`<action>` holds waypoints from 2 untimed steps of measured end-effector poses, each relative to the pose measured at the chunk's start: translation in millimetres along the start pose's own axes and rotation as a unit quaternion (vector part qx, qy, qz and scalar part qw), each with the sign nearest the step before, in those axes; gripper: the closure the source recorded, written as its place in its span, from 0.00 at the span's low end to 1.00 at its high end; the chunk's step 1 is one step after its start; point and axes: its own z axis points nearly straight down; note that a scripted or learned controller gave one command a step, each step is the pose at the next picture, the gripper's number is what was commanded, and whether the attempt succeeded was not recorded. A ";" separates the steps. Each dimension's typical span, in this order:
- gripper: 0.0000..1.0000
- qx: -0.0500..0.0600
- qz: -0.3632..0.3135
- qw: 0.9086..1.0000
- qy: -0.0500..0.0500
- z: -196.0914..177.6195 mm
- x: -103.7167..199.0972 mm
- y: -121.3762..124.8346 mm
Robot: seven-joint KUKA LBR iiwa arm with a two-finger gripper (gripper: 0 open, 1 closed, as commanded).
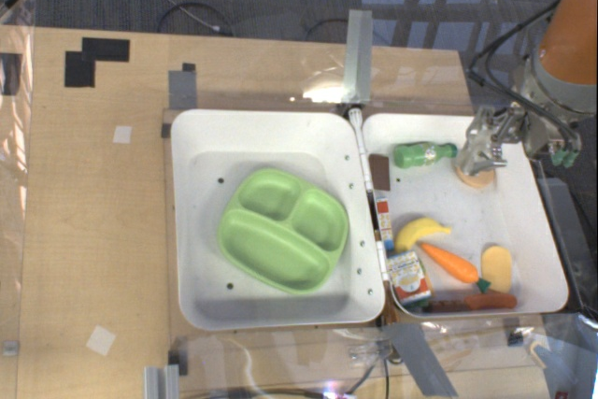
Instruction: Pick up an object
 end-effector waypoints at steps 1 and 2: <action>1.00 -0.003 -0.072 0.997 0.010 163.4 -9.0 -58.6; 1.00 -0.001 -0.056 0.998 -0.002 74.3 -40.7 -21.6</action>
